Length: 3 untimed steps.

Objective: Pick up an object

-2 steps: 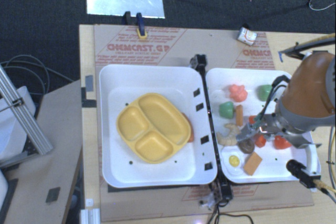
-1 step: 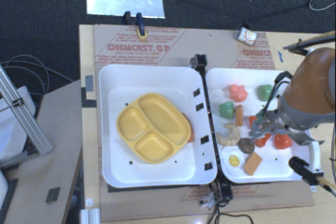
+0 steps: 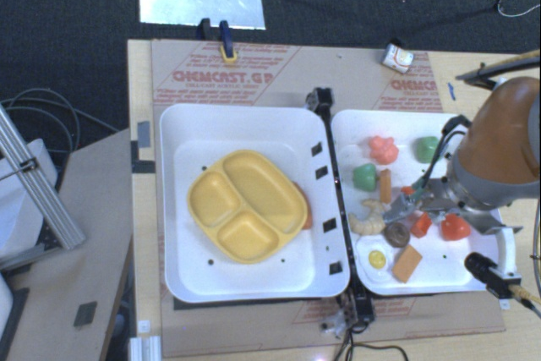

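My gripper [image 3: 413, 204] is low over the middle of the right bin [image 3: 439, 283], reaching in from the right under the grey and orange arm [image 3: 499, 148]. Around it lie several toy foods. A red piece [image 3: 420, 224] and a brown round piece [image 3: 396, 234] sit just below it, and an orange stick [image 3: 385, 184] is to its left. A small red bit [image 3: 407, 191] shows at its upper edge. Another red piece [image 3: 455, 226] lies to the right, partly under the arm.
The right bin also holds a pink piece [image 3: 383, 150], two green pieces [image 3: 364, 176] [image 3: 427, 148], a beige piece [image 3: 368, 224], a fried egg [image 3: 374, 258] and an orange block [image 3: 407, 263]. A yellow divided tray [image 3: 247, 205] lies in the left bin [image 3: 182, 266].
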Tool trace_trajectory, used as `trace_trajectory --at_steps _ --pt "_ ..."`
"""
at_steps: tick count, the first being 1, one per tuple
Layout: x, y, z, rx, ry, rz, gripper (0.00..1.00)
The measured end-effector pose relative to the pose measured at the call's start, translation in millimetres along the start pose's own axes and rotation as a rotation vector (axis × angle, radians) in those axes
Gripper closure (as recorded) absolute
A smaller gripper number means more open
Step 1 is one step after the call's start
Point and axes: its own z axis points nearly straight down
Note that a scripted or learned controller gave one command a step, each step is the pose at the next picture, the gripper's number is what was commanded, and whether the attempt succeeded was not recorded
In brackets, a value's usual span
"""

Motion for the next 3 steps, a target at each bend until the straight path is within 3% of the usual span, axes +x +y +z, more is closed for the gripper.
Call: trace_trajectory --at_steps 1,2,3 --pt "6 -1 28 0.003 0.000 0.002 0.00" --pt "-19 15 90 -0.001 -0.001 0.002 0.00" --pt "-18 15 77 -0.001 -0.001 0.000 1.00"
